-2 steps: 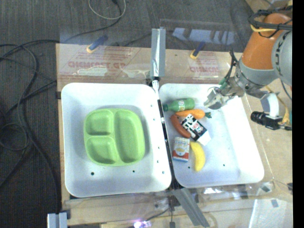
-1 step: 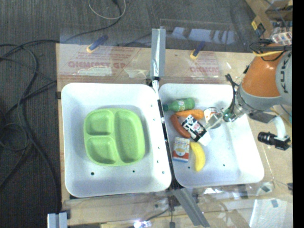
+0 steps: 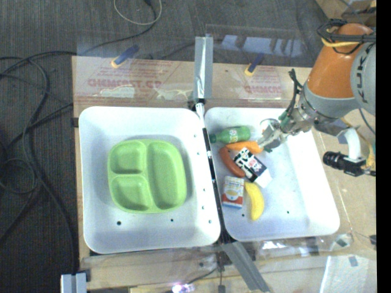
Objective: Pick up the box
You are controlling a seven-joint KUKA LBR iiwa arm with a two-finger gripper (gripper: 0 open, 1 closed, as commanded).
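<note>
A small orange and white box (image 3: 233,191) lies flat in the right bin (image 3: 305,188), near its left wall. A black and white carton (image 3: 251,163) rests just up and right of it, over an orange item (image 3: 234,154). A yellow banana (image 3: 255,201) lies to the right of the box. A green bottle (image 3: 231,134) lies at the top of the pile. My gripper (image 3: 270,137) hangs over the bin's upper middle, to the right of the bottle and above the carton, well apart from the box.
The left bin (image 3: 98,224) holds a green divided tray (image 3: 147,175). A metal divider post (image 3: 203,72) stands between the bins at the back. Cables lie on the floor to the left. The arm's orange band (image 3: 333,72) looms at the upper right.
</note>
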